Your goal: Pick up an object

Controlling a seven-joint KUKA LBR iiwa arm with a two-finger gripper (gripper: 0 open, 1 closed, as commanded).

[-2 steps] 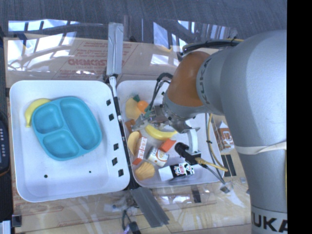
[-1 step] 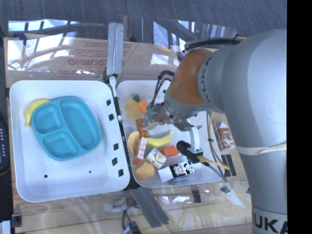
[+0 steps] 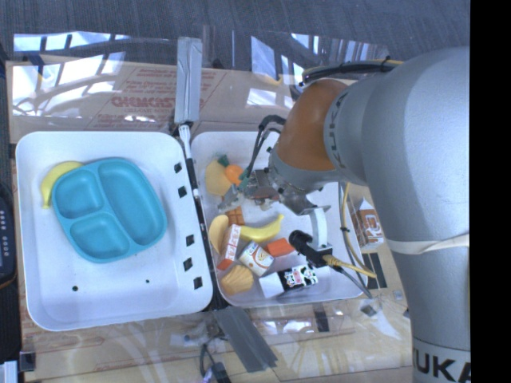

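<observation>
The right bin (image 3: pixel 339 292) holds a heap of toy foods. Among them are a yellow banana (image 3: pixel 264 230), a small orange carrot (image 3: pixel 232 172) against a pale yellow piece (image 3: pixel 216 177), a red and white packet (image 3: pixel 231 242), a small white and orange can (image 3: pixel 255 258), an orange block (image 3: pixel 280 247), a tan ridged piece (image 3: pixel 237 278) and a black and white patterned box (image 3: pixel 295 278). My gripper (image 3: pixel 249 188) is low in this bin, just right of the carrot and above the banana. The wrist hides what lies under it.
The left bin (image 3: pixel 48 294) bears a blue divided plate (image 3: pixel 110 207) with a yellow curved piece (image 3: pixel 54 179) tucked at its upper left edge. A black ridge with clips (image 3: pixel 192 214) separates the bins. The big grey arm (image 3: pixel 415 150) covers the right bin's right side.
</observation>
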